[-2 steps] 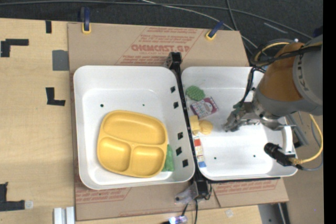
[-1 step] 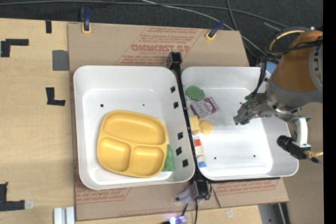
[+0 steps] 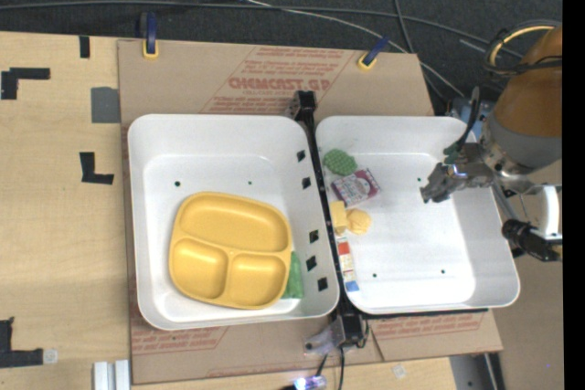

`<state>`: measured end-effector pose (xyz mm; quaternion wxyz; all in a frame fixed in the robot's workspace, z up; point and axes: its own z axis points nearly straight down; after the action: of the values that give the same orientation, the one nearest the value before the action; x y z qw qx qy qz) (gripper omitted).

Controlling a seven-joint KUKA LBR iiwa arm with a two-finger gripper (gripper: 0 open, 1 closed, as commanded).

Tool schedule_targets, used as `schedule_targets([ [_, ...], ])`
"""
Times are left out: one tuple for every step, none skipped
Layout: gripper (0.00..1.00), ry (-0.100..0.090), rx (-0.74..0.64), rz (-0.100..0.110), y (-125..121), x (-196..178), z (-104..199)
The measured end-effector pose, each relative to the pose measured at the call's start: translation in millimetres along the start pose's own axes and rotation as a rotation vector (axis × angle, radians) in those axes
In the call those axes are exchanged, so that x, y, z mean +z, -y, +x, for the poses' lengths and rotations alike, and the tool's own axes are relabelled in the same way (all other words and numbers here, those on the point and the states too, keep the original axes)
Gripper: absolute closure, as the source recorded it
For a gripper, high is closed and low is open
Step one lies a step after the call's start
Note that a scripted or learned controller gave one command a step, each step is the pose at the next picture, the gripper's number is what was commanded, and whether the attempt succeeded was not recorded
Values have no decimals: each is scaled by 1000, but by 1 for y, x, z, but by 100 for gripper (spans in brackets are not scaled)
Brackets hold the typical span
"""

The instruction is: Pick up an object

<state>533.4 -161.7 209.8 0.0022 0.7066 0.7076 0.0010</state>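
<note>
Camera view: two bins (image 3: 146, 196), one yellow tray (image 3: 228, 247), one tool (image 3: 441, 183)

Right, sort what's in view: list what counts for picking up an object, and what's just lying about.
For the job:
gripper, over the right bin
green round piece
purple packet
yellow item
thin stick-shaped item
yellow divided tray in the left bin
green item beside the tray

Lying about:
cardboard sheet
yellow clamps
cables

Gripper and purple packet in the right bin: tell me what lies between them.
Only bare white bin floor lies between the gripper and the purple packet, as the camera view shows; the other small items sit along the bin's left wall.
</note>
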Motion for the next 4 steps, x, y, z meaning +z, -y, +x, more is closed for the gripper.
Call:
schedule_targets([
  [100, -4, -5, 5, -11, 7, 57],
  [100, -3, -5, 5, -20, -7, 107],
  [100, -3, -5, 5, -28, -16, 154],
  [100, -2, -5, 7, -39, -4, 206],
])
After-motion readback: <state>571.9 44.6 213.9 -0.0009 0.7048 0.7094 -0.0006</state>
